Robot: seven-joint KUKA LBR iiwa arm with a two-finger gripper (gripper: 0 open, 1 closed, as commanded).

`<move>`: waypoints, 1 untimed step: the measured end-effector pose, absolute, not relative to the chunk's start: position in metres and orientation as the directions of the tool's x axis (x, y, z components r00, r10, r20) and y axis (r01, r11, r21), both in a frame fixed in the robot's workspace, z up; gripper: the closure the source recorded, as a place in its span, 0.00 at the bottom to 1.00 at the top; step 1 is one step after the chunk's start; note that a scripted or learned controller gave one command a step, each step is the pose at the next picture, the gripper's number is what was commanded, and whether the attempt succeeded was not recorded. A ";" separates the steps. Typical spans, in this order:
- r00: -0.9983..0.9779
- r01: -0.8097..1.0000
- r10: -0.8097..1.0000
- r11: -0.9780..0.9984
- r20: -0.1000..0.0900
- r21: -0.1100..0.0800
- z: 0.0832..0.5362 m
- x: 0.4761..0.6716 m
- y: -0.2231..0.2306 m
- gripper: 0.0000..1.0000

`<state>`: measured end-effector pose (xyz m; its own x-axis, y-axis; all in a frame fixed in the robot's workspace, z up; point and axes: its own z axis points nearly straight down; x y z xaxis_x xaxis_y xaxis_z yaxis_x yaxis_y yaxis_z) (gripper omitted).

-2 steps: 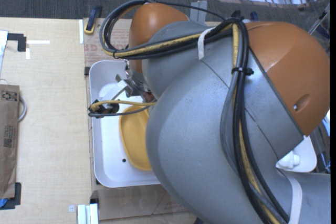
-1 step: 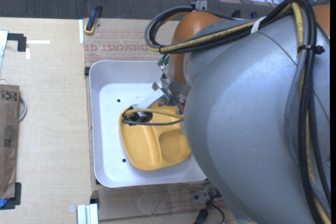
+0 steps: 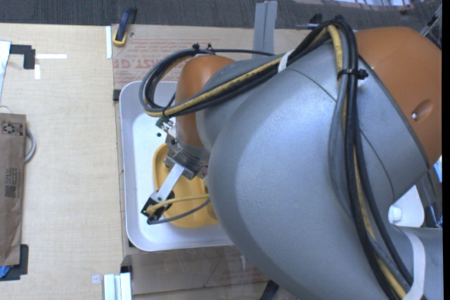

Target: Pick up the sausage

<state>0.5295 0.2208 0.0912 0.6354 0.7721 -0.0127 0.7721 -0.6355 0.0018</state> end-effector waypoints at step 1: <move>0.329 0.944 0.944 -0.329 -0.006 -0.004 0.184 0.603 0.226 0.00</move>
<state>0.6035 0.2264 0.1840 0.3292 0.9443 -0.0064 0.9443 -0.3292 -0.0038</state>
